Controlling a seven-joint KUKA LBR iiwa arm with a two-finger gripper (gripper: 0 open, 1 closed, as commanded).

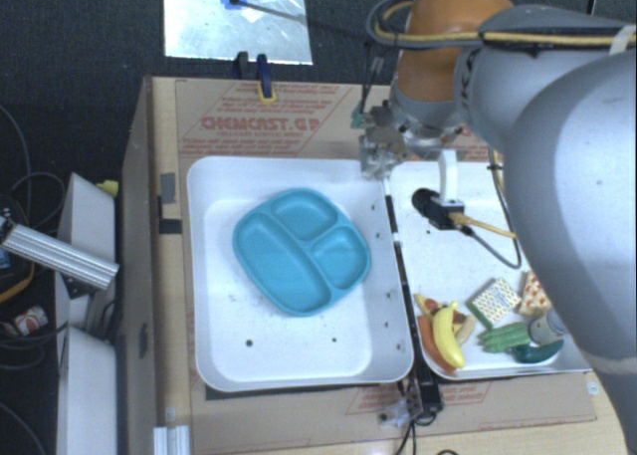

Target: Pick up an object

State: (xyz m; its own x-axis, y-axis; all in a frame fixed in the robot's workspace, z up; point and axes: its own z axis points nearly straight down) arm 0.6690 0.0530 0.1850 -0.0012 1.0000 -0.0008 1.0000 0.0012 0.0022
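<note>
A blue divided plate [301, 249] lies in the left bin [224, 343]. In the right bin [468, 244], a pile of toy food sits at the near edge: a yellow banana [447, 336], an orange piece [430, 322], a checkered block [495, 300], a waffle-like piece [535, 294] and a green piece [514, 337]. My gripper [375, 166] hangs at the far end of the wall between the two bins, well away from the pile. Nothing shows between its fingers.
The grey arm [557, 144] covers the right side of the right bin. A cardboard sheet [259, 119] lies under the bins. A metal plate [237, 7] and clamps [254, 70] sit beyond the far edge.
</note>
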